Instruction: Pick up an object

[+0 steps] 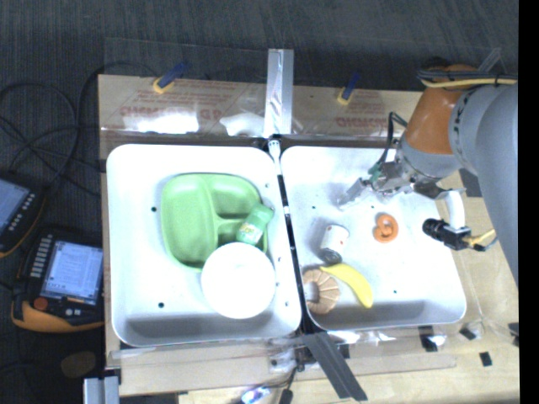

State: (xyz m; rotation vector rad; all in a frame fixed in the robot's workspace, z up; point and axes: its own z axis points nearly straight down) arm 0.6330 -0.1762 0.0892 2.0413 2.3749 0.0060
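Where the arm reaches in from three o'clock, you see the jaws low over the right bin, toward its eleven o'clock part, pinching nothing; whether they are spread you cannot tell. The orange ring lies near them at four o'clock. A small can sits at the bin's centre, with the banana and a brown pastry at six o'clock. In the left bin a green tray, a green bottle and a white plate crowd together.

Dark grey carpet surrounds the wooden bench; black cables trail to a handheld tablet controller.
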